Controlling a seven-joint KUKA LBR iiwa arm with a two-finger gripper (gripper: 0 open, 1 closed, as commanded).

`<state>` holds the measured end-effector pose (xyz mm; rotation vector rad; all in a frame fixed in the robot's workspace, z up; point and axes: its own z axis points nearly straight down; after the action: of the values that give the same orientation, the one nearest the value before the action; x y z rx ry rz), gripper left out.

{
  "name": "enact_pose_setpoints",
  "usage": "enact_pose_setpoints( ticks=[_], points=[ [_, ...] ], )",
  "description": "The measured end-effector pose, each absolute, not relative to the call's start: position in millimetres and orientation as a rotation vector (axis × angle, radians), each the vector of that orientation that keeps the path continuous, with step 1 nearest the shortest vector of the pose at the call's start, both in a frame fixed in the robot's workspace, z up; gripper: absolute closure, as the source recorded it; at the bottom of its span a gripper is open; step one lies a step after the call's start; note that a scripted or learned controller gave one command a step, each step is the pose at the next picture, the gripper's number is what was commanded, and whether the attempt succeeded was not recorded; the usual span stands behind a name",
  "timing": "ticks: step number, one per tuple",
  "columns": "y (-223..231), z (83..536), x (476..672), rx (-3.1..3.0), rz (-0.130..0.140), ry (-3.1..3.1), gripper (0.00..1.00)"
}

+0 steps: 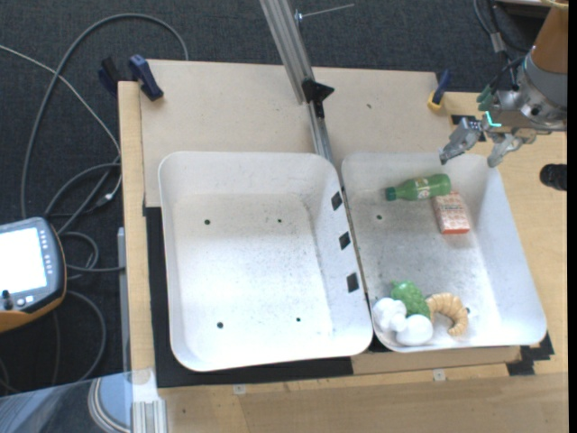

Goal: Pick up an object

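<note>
Hand: hand hangs above the far rim of the right bin, fingers spread apart, nothing between them.
Green bottle: green bottle lies on its side in the right bin's far part, just below the hand.
Orange box: orange box lies flat just beside the bottle, nearer the camera.
Near corner of right bin: white lumps, a green piece and a tan curved toy huddle together.
Left bin: left bin touches the right bin's side.
Table: pale wooden table, blue clamps at its far corner.
Room: dark carpet with looping cables; a handheld screen pendant lies well left of the left bin.
</note>
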<state>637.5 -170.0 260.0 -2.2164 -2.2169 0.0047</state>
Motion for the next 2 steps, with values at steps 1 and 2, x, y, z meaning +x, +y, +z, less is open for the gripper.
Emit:
enact_pose_setpoints(
  ticks=[1, 2],
  points=[
    [-170, 263, 637.8, -2.217, 0.003, -2.221, 0.0],
    [-170, 220, 641.6, -2.217, 0.005, -2.219, 0.0]
  ],
)
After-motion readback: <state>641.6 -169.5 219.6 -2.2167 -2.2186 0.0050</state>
